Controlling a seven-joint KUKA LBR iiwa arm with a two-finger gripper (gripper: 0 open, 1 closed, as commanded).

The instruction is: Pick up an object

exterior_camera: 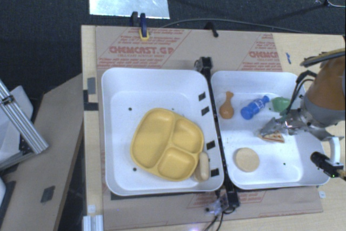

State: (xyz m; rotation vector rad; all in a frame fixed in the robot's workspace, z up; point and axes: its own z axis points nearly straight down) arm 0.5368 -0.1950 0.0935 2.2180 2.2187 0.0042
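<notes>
Gripper point(272, 130) low in right bin point(289, 177), over flat tan wedge point(273, 138); finger state indeterminate; wedge not seen held. Risk judged: thin wedge flat on slick white floor, liable to slide away; blue bottle point(254, 107) near, liable to be knocked. Bench point(178, 43) cardboard-covered; dark carpet beyond.
</notes>
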